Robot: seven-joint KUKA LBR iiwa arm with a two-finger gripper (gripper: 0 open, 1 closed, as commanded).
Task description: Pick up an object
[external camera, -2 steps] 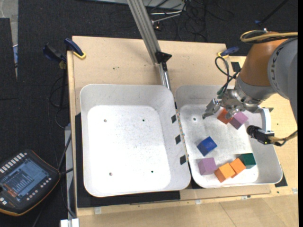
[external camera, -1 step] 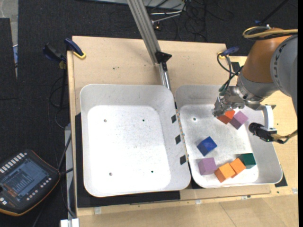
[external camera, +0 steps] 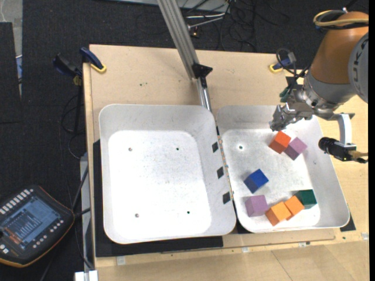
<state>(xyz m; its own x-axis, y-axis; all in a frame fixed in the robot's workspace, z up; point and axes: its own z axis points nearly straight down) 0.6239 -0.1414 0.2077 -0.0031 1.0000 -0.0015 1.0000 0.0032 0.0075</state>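
Worktop (external camera: 152, 69) carries two white bins; right bin (external camera: 328, 212) holds six blocks. Arm (external camera: 337, 57) leans in from right, gripper (external camera: 281, 122) low at far rim, grip state unclear. Orange block (external camera: 280, 141) just beside it, corner-on, touching purple block (external camera: 296, 147). Blue block (external camera: 255, 180) mid-bin.

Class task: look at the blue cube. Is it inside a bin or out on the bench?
Inside. The blue cube lies on the floor of the right bin, within its raised white rim, apart from the other blocks.
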